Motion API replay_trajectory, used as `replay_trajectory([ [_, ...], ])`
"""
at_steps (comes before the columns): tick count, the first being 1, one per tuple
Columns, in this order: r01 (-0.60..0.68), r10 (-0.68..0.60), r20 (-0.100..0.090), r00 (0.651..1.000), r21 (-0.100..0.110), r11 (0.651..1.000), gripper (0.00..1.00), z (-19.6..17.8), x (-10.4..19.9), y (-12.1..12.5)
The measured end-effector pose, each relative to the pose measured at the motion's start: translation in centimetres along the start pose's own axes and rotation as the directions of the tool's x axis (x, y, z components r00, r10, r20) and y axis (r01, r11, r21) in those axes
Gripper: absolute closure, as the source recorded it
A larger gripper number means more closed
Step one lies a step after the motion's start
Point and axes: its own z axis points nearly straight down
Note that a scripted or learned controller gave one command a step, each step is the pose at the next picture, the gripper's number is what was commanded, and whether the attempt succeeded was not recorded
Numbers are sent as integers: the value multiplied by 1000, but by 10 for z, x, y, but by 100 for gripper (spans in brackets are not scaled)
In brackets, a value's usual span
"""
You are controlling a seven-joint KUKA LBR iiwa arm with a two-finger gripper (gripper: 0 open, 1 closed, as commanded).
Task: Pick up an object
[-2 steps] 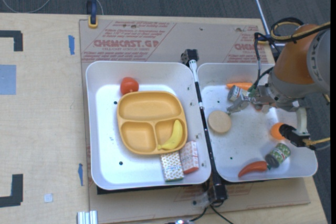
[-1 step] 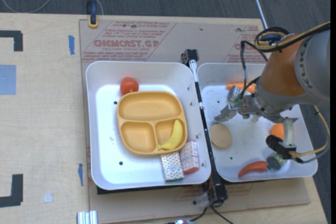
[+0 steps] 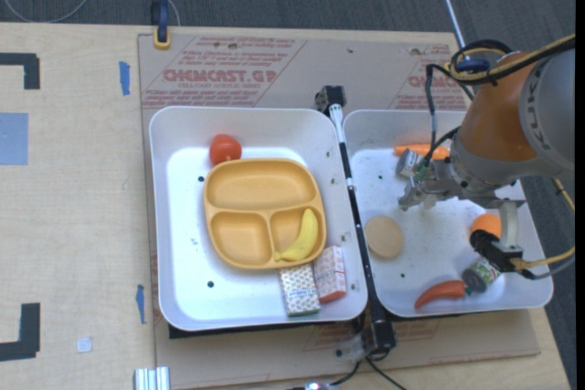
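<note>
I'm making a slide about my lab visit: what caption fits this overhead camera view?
Robot arm's gripper lowered into the right bin near a round tan disc; the left bin holds a yellow divided plate with a banana.

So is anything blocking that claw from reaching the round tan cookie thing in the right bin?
Nothing visible does. The gripper hangs over bare bin floor just up and right of the tan disc, with only white bin between them.

Grey arm with orange band reaches in from the right, wrist bent downward, gripper low
</note>
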Motion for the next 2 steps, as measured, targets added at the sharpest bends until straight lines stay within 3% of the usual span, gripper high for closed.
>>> replay_trajectory([
  [1,2,-2,-10,1000,14,1000,100,-79,-73,-17],
  [2,2,-2,-11,1000,15,1000,0,-78,-72,-17],
])
